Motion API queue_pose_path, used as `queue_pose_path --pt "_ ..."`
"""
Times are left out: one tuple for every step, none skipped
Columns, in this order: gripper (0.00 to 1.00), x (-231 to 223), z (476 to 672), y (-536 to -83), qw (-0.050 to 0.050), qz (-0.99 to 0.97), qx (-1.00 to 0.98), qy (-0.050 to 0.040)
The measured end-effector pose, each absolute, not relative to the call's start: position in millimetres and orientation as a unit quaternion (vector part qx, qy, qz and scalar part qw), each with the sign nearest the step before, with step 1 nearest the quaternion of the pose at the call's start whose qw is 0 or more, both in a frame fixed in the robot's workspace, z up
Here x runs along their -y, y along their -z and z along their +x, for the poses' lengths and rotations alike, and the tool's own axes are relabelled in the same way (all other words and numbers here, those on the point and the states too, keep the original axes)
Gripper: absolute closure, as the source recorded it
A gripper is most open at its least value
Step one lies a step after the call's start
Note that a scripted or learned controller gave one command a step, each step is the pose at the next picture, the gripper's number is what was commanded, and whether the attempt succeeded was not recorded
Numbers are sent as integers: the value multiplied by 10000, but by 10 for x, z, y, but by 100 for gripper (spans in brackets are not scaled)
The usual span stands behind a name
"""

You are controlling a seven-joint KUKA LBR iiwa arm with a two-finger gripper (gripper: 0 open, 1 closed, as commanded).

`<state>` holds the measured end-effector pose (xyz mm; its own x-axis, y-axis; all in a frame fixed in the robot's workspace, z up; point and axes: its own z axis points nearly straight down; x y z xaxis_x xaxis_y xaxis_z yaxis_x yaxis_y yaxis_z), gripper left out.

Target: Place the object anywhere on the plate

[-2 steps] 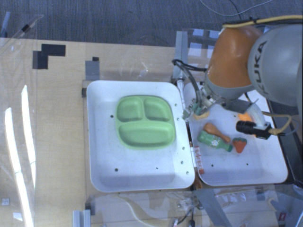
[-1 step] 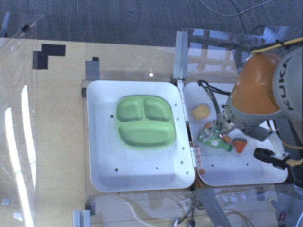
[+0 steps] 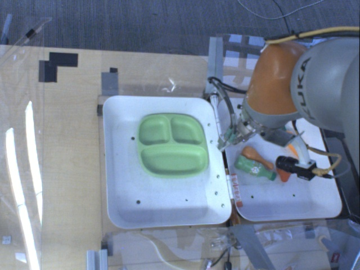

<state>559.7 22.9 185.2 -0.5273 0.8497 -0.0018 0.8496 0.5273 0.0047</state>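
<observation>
Just right of the claw (image 3: 229, 137), green bottle (image 3: 255, 168), apart.

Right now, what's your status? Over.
Claw over the bins' shared edge, grip unclear. Green bottle lying in right bin. Green plate in left bin, path open.

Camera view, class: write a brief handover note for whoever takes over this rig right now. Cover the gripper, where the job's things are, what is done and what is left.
Gripper: low over the seam between the two bins, at the right bin's left edge; nothing visible between its fingers, and open or shut cannot be told.
Green divided plate: in the left bin, all three compartments bare.
Green bottle and orange carrot-like piece: lying in the right bin, beside the gripper.
Done: nothing placed yet.
Left: grasp an object from the right bin, carry it over, set it on the plate.
</observation>
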Motion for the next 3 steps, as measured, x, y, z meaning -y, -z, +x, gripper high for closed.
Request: queue_pose_path --pt "100 348 4884 -2086 32 3863 -9224 -13" --pt "100 -313 5860 -1964 27 3638 -9315 -18" --pt "100 -971 5837 -2490 39 4091 -9125 -28"
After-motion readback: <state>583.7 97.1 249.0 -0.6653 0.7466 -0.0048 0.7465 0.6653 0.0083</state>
